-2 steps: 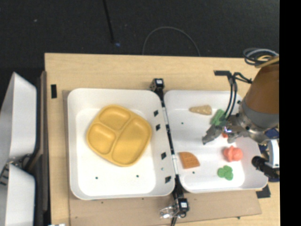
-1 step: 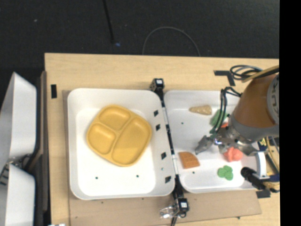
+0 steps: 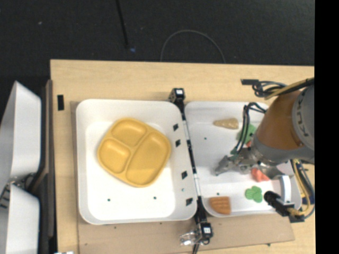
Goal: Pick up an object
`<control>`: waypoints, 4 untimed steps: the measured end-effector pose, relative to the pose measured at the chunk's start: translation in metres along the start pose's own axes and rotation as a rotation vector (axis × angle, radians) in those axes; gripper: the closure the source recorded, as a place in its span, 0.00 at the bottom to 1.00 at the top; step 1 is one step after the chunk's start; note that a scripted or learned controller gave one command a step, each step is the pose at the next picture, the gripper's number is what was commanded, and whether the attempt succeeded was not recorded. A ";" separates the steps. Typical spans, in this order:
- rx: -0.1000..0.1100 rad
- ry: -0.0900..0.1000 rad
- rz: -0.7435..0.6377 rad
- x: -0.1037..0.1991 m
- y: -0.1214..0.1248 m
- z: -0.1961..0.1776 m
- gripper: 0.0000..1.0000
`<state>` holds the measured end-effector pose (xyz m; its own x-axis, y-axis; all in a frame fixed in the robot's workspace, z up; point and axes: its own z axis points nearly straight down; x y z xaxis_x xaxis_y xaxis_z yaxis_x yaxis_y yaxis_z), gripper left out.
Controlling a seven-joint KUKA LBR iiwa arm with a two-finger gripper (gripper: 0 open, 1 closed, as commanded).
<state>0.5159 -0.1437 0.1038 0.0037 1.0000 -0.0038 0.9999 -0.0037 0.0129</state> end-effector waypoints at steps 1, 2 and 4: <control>0.008 0.003 0.006 0.000 -0.003 -0.008 1.00; 0.008 0.002 0.004 -0.005 -0.005 -0.053 1.00; 0.009 0.003 -0.008 -0.010 0.001 -0.128 1.00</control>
